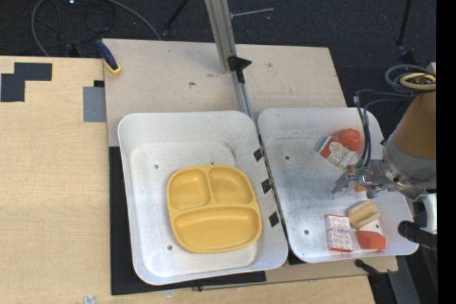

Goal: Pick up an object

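Note:
The right bin (299, 153) holds several small objects. A red and white packet (340, 147) lies near its far right side. A tan block (363, 213) sits towards the front right. Beside the block are a flat red and white pack (338, 233) and a small orange-red piece (370, 241). My gripper (349, 182) reaches in from the right and hangs low over the bin floor. It sits between the red and white packet and the tan block, and I see nothing in it.
The left bin (142, 153) carries a yellow divided plate (212, 208). An upright aluminium post (219, 18) stands behind the two bins. The arm's grey body with its orange band (420, 132) fills the right edge beside the right bin.

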`<state>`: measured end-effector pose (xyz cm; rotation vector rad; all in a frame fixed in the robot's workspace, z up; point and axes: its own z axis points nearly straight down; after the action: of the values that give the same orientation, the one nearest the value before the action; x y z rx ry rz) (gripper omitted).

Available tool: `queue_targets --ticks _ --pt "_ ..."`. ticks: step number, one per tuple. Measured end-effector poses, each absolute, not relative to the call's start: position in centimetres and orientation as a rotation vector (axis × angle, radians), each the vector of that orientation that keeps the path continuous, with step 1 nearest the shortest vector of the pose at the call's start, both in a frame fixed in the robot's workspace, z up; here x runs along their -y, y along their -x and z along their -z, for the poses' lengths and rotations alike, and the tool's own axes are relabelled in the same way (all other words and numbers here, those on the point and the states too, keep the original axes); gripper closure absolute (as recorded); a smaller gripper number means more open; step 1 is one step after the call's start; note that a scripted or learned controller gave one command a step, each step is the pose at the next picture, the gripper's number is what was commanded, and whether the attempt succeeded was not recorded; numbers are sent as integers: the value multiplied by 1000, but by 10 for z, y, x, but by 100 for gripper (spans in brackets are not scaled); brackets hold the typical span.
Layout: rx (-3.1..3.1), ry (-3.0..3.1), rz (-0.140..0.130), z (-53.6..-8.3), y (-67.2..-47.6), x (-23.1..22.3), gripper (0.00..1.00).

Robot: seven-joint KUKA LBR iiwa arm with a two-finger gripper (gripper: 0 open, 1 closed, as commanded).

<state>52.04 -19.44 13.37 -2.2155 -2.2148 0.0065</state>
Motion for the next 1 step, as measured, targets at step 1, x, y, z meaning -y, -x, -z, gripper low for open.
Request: queue_targets --ticks 1 --pt "2220 2220 2 -91 -522 195 0"
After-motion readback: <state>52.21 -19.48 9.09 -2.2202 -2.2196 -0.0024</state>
